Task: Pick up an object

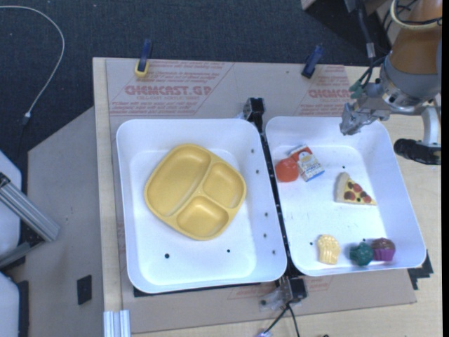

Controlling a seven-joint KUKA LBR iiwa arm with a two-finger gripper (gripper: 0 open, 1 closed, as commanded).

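The left bin held a yellow divided plate, lying flat near its centre. The right bin held six small things: a red tomato-like piece at 9 o'clock, touching a small red-and-white carton just beside it; a pizza slice near the middle toward 3 o'clock; and along the 6 o'clock edge a pale yellow ridged piece, a dark green lump and a purple cupcake-like piece, the last two touching. The hand hung over the right bin's 12 o'clock rim, apart from every object; whether it was open or closed could not be made out. The arm was cut off at the frame's edge.
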